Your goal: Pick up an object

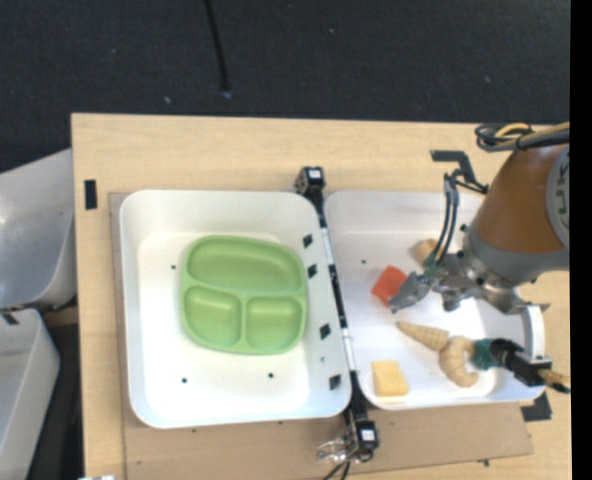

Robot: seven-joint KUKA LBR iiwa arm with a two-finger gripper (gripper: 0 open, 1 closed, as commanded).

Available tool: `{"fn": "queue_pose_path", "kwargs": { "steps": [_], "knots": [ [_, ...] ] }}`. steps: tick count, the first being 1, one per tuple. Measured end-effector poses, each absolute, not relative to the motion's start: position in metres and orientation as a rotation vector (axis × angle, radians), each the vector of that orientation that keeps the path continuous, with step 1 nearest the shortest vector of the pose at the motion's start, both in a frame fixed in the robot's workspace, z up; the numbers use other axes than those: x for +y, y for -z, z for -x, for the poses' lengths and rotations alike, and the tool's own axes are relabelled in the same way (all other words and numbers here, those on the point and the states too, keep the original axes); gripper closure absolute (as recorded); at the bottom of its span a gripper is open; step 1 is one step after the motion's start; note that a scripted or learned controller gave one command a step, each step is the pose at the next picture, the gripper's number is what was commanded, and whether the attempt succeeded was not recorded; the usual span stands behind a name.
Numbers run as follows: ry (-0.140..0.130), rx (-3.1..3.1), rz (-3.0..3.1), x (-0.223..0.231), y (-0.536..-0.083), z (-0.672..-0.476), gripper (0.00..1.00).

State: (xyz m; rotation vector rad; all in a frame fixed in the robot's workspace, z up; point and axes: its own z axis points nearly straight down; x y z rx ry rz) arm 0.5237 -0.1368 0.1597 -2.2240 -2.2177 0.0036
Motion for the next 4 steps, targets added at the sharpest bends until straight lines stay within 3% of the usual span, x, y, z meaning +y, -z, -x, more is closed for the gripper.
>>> {"fn": "queue_pose_path", "kwargs": {
  "steps": [1, 2, 4],
  "knots": [
    [-0.004, -2.219, 2.222, -0.138, -0.107, -0.523, 0.00],
    [0.001, -2.214, 2.231, -0.139, -0.120, -0.524, 1.00],
    [0.006, -2.231, 2.224, -0.147, -0.241, -0.518, 1.00]
  ]
}}
